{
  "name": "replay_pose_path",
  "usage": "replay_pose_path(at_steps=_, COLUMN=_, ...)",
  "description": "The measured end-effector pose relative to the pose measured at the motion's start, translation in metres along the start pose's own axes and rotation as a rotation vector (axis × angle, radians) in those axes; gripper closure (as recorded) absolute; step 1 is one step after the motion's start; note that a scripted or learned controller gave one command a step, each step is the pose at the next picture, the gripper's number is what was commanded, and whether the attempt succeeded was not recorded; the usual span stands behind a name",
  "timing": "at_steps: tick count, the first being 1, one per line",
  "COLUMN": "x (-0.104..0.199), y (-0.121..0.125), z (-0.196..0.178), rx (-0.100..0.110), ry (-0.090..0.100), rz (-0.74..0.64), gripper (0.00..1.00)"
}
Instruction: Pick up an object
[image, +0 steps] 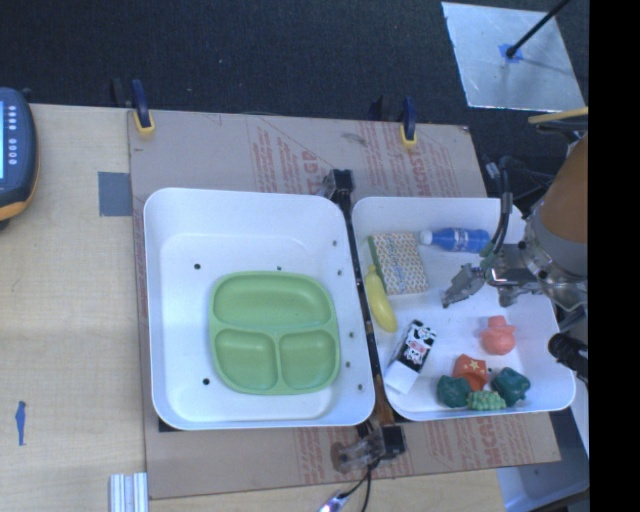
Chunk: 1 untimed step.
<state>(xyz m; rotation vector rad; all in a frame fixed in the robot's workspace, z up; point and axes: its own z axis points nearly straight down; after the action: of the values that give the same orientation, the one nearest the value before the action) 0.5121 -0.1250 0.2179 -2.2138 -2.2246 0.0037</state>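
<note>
Gripper (480, 283) spread, holding nothing, above right bin (440, 405); one blue bottle (455, 239), one banana (380, 300); left bin (175, 215): one green plate (272, 332).

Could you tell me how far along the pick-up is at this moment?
Nothing looks picked yet. The grey two-finger end effector is over the shallow white right-hand bin, with nothing visible between its fingers. The blue plastic bottle, yellow banana and orange-pink toy lie in that bin. Descending, grasping and lifting remain.
</note>
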Motion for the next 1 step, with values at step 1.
replay_pose_path(at_steps=1, x=-0.0686, y=0.0898, z=0.0568, rx=-0.011, ry=-0.005, rz=0.001, gripper=0.0)
